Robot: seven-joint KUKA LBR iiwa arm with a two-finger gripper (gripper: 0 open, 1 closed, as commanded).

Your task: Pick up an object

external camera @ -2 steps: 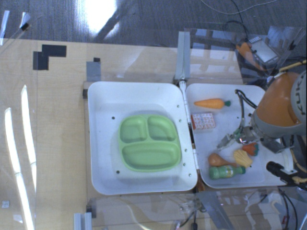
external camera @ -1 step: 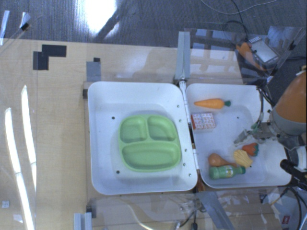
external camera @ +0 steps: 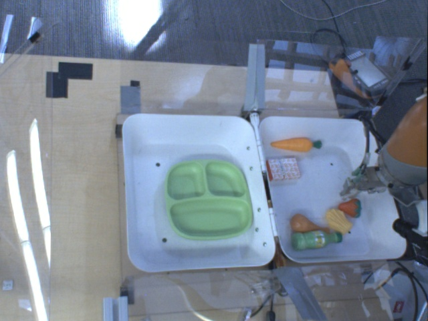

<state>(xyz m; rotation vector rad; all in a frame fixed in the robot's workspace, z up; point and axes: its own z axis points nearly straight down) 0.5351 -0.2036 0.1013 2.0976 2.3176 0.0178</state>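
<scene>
Barely begun, judging by the layout. No lift yet, no object seen in a grasp.

Starting at the left: left bin (external camera: 137, 179), holding just a green divided plate (external camera: 208, 199), lying flat near the middle, well apart from the arm. Unlikely target from this position.

Across the divider, in the right bin (external camera: 334, 127), all the small candidates. Toy carrot (external camera: 292, 144) near the back wall, lying on its side, leafy end pointing right. Just in front of it, a small red-and-white box (external camera: 283, 169), close to the divider. Toward the front wall, a cluster: an orange-topped piece (external camera: 301, 223) touching a green bottle (external camera: 315, 239) lying on its side, then a yellow piece (external camera: 339, 219) just beside a small red piece (external camera: 352, 208). All resting on the bin floor.

Farther right, the gripper (external camera: 356, 184), reaching in low over the bin's right half, just behind and above the red piece. Cannot tell whether opened or clenched; too small and cluttered to read. Touching the red piece or merely near it: also cannot tell.

Done so far, by appearance: approach to the right bin, roughly lined up near the red and yellow pieces. Left to do: settle over one object, close on it, raise it clear of the floor. Crowding in that front cluster a likely source of a missed or double grab.
</scene>
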